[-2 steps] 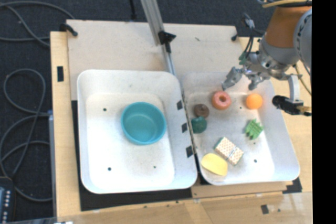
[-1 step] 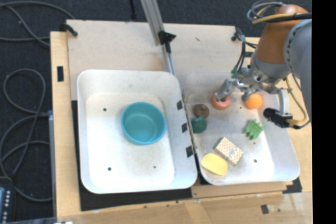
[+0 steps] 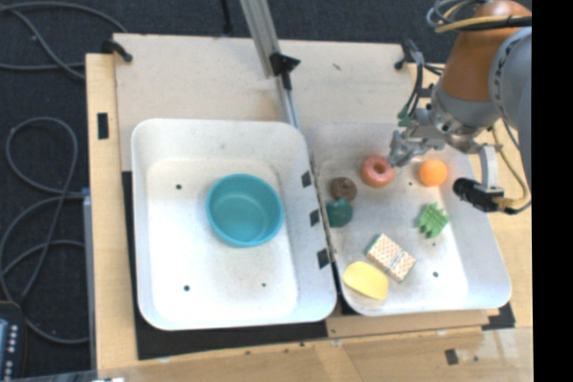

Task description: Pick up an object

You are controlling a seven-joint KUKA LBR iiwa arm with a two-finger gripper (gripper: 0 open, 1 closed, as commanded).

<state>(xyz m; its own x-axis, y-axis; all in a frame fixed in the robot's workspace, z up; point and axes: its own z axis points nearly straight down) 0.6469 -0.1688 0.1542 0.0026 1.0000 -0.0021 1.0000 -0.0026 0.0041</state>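
The pale surface (image 3: 206, 76) carries two white bins. My jaws (image 3: 400, 148) hover in the right bin (image 3: 488, 268), just beside the pink ring (image 3: 377, 171); I cannot tell their spread. Descending off-centre could nudge the ring toward the orange ball (image 3: 433, 173).

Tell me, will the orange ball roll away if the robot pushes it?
Probably yes. The orange ball looks round, so a nudge would likely send it rolling across the flat bin. It looks smooth too, so it might slip from the gripper, which is beside it.
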